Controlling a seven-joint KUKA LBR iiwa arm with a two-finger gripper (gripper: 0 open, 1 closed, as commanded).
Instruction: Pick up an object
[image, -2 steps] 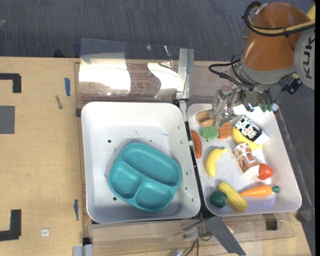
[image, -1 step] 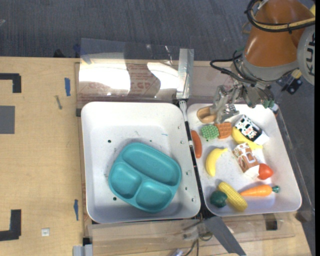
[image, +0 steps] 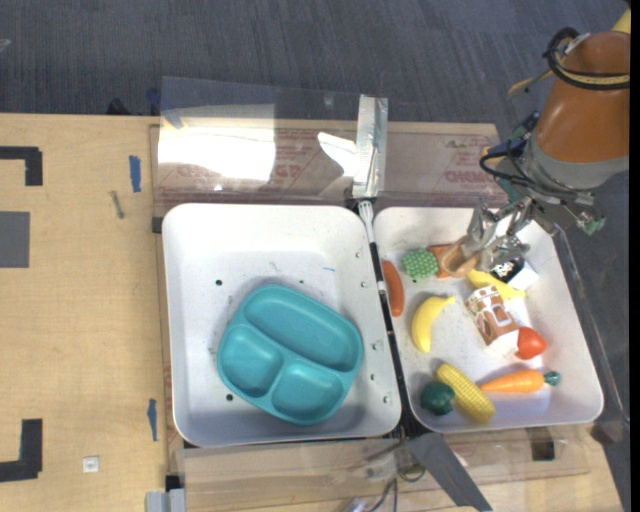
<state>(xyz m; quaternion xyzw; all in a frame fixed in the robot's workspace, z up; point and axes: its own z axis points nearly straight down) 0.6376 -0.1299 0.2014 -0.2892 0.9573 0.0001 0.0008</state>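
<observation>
we see the gripper (image: 497, 232) low over the right bin (image: 580, 395); its grip state we cannot tell. the banana (image: 430, 320) lies below-left of it, long axis nearly vertical.

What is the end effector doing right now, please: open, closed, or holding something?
End effector: cannot be told. It hangs low in the right bin, above the toys at the far end; no object is visibly in its grasp.

The left bin (image: 190, 240) holds a teal tray (image: 290, 352). The gripper (image: 497, 232) hangs over the right bin's (image: 580, 330) far edge, above toy food: banana (image: 429, 320), corn (image: 466, 390), carrot (image: 512, 381), a green piece (image: 420, 264) near the far-left corner.
</observation>
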